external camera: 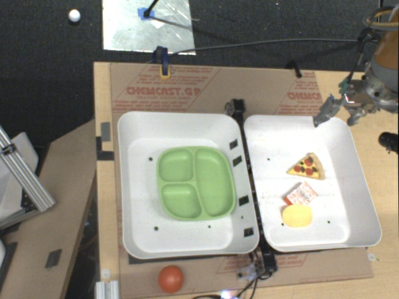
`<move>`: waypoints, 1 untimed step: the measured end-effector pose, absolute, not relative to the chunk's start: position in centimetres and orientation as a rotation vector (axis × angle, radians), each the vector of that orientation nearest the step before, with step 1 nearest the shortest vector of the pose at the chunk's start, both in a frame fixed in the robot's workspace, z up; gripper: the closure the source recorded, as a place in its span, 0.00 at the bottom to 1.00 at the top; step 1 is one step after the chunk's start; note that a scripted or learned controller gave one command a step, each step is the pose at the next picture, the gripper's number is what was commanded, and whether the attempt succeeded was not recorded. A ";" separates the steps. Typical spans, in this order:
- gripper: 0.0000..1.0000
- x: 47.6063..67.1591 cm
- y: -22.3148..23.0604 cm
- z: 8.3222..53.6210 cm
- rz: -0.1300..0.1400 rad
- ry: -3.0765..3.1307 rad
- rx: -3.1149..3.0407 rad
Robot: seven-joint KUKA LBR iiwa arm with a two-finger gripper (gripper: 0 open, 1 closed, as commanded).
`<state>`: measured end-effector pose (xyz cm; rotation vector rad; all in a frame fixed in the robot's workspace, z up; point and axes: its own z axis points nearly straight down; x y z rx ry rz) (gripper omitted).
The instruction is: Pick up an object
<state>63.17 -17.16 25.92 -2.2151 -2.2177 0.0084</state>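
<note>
- Pincer (340, 111) hung above the right bin's (361, 185) far edge, fingers spread, nothing between them.
- Pizza slice (307, 166), red packet (300, 194) and yellow disc (297, 216) lay in that bin, packet touching disc.
- Green tray (195, 182) sat in the left bin (137, 167).

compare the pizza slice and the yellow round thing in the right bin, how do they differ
The pizza slice is triangular, orange with dark toppings; the yellow disc is round and plain. The slice lies farther back in the right bin, the disc nearer the front. Both lie flat.
</note>
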 end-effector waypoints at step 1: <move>0.00 63.4 -17.1 26.6 -0.001 -2.227 -2.219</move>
